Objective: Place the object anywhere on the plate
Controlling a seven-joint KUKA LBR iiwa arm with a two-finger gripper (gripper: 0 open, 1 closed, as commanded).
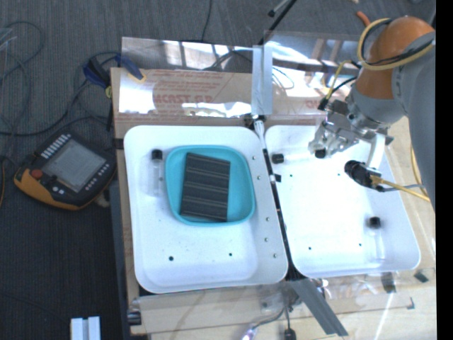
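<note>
At the bottom of the frame the wooden bench edge [212, 310] shows under the two white bins, with a grey metal bracket [315, 310] poking out between them. The left bin [198, 261] takes up the lower middle of the picture, and in it sits a turquoise plate [244, 197] with rounded corners. A dark ribbed rectangular object [205, 186] lies flat on the plate, well inside its rim and a little tilted. Just left of the plate, a small clear tube with a black cap [156, 163] lies against the bin floor, close to the plate's edge but apart from it.

The right bin [340, 239] lies alongside, their rims meeting down the middle. A small black fitting [374, 222] sits on its floor toward the lower right.

Higher up in that bin, the gripper [327, 147] hangs over the upper part of the bin, at the end of the grey arm [414, 69] with its orange band [389, 55] in the upper right corner. From here I cannot tell whether the jaws are apart or closed, or whether anything is between them. A black-tipped part with a yellow cable [364, 174] hangs just below and right of it.

Behind the bins stands a shiny foil-faced board [184, 94]. Off to the left on the dark carpet lies a teach pendant [67, 170].
</note>
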